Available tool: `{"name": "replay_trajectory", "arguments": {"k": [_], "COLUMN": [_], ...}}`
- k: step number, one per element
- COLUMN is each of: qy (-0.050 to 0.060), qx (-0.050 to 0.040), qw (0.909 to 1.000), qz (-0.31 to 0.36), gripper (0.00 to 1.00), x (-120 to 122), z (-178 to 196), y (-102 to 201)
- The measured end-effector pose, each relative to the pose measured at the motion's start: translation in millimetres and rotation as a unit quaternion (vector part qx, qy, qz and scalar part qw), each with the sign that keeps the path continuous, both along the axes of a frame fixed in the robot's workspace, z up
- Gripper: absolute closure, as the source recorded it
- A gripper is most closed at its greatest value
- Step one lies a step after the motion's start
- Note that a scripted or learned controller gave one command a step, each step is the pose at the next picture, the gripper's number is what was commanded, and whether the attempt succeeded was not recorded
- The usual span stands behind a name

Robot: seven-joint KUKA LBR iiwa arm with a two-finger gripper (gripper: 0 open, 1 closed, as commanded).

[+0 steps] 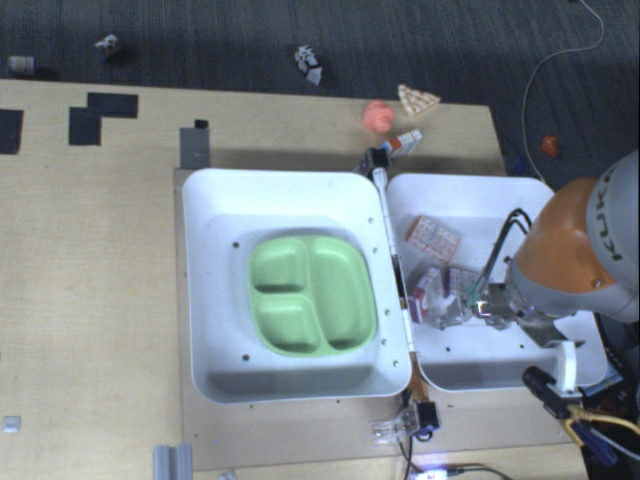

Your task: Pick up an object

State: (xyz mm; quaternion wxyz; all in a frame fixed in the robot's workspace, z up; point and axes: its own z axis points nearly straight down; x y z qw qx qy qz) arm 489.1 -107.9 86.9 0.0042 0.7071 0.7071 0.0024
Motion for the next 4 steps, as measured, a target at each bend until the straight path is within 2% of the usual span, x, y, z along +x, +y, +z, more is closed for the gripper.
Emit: {"name": "replay_trajectory", "arguments": {"k": [1,2,3,4], "qy": [-0.003,-0.003,0.0,-0.002], "qx": [-0.0005,-0.0004,0.0009,0.0002], "qw": [1.0,1.0,1.0,1.0], "qz": [0.0,0.001,0.003,0.006], "gripper": [1.0,0.0,0.0,1.0], "x": [2.3,2.2,80.4,82.0], "z": [11.3,11.3,-0.2,11.5], "y": [0.1,0.1,8.4,8.6]}}
